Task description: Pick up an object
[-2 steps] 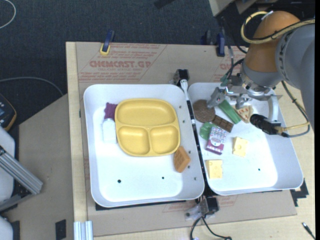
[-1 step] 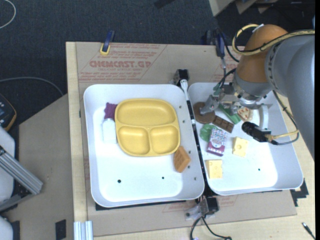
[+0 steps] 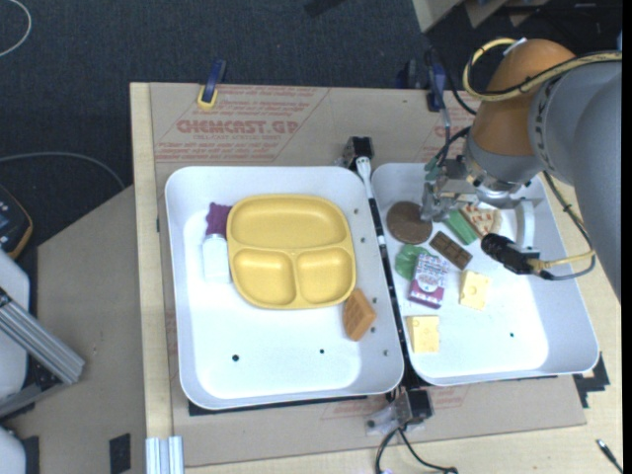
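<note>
Pincer (image 3: 437, 197) sits low over the top-left part of the right bin (image 3: 553, 349), just above the brown disc (image 3: 408, 222); we cannot tell from this angle whether it is released or clenched, and we see nothing clearly gripped in it. Arm (image 3: 538, 97) comes in from the right, with its orange band above the wrist. Candidate objects cluster in the right bin near the pincer: brown disc at the upper left, a dark green block (image 3: 460, 227) and a brown bar (image 3: 450, 250) just beside it, a light green piece (image 3: 409, 261), a purple packet (image 3: 428, 279) touching that piece, two yellow wedges (image 3: 475, 290) (image 3: 425, 334) lower down. Left bin (image 3: 267, 373) carries a yellow divided plate (image 3: 291, 250), a white bottle with purple cap (image 3: 214, 245) tucked against the plate's left edge, and a tan block (image 3: 359, 315) at the plate's lower right corner. Both bins rest side by side on the counter (image 3: 158, 166).
</note>
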### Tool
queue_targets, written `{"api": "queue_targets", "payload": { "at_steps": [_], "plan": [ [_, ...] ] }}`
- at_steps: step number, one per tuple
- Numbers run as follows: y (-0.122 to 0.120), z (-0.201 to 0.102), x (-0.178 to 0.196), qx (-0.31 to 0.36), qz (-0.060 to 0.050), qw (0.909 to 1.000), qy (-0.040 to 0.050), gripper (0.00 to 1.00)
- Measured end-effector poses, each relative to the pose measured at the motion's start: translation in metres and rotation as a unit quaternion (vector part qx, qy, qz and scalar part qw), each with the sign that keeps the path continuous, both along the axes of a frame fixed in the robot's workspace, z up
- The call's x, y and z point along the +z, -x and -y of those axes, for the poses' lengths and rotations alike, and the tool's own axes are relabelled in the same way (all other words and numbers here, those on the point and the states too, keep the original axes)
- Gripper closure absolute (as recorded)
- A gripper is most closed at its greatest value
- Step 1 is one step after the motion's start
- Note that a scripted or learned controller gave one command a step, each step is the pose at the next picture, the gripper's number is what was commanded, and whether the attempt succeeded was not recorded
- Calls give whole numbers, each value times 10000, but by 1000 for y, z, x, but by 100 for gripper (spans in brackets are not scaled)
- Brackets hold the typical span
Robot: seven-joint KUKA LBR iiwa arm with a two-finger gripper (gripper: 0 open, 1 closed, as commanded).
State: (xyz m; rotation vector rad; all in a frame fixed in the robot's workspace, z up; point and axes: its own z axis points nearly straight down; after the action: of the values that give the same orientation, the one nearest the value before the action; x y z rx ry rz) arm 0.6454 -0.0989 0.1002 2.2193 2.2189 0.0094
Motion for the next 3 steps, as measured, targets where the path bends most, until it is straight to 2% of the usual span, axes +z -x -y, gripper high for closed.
{"api": "queue_targets", "payload": {
  "at_steps": [1,2,3],
  "plan": [
    [-1,-4,44,6,-2,10000,16,100],
    [-7,5,97,2,11,10000,21,100],
    [-8,5,127,5,-3,10000,15,100]
  ]
}}
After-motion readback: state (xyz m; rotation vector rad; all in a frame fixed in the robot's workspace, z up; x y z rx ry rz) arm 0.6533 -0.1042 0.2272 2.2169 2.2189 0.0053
